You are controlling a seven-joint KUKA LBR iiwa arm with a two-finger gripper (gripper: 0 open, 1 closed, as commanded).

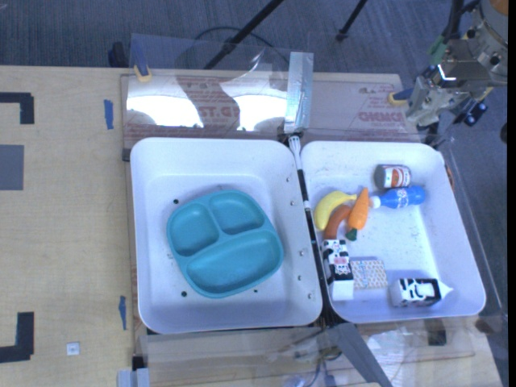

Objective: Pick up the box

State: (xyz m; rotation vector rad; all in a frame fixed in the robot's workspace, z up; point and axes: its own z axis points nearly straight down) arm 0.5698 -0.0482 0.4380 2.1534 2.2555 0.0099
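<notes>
A small flat box [368, 273] with a speckled pink and white top lies in the right bin [459, 216], near its front edge. A black-and-white cow-patterned carton [338, 263] lies against the box's left side, and a second one [418, 291] lies to its right. My gripper [438, 103] hangs at the top right, beyond the right bin's far right corner, well away from the box and holding nothing that I can see.
In the right bin there are also a yellow banana [329, 207], an orange carrot [357, 214], a blue bottle [400, 197] and a small can [393, 176]. The left bin [153, 216] holds a teal divided plate [225, 241]. A clear panel [210, 95] stands behind the bins.
</notes>
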